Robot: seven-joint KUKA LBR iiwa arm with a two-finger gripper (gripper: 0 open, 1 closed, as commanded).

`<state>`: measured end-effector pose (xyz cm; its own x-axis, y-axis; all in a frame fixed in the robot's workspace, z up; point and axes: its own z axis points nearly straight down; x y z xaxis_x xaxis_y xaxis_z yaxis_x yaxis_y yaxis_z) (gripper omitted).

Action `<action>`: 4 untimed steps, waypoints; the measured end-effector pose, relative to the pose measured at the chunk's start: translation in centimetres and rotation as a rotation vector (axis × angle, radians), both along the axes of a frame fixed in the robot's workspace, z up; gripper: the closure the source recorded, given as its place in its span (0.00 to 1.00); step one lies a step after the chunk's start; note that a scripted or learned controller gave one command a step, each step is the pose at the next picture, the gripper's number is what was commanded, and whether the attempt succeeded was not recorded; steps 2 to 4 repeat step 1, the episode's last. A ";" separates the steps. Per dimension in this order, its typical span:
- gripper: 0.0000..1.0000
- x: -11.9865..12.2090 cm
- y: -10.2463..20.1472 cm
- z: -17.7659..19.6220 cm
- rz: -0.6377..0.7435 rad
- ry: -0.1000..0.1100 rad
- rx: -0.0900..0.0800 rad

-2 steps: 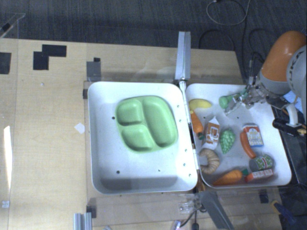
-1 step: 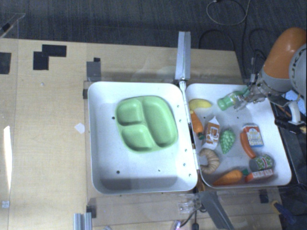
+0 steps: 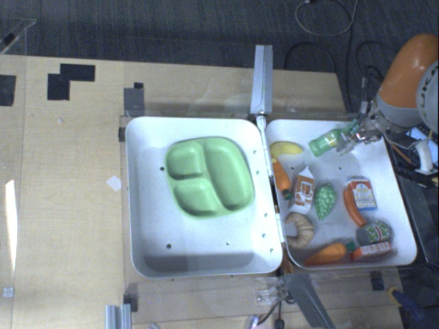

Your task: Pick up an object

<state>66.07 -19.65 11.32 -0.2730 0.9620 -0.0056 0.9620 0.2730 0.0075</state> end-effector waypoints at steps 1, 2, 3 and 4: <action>1.00 1.1 5.5 13.6 -0.002 -0.003 0.002; 1.00 1.1 5.5 13.6 -0.002 -0.003 0.002; 1.00 1.1 5.5 13.6 -0.002 -0.003 0.002; 1.00 1.1 5.5 13.6 -0.002 -0.003 0.002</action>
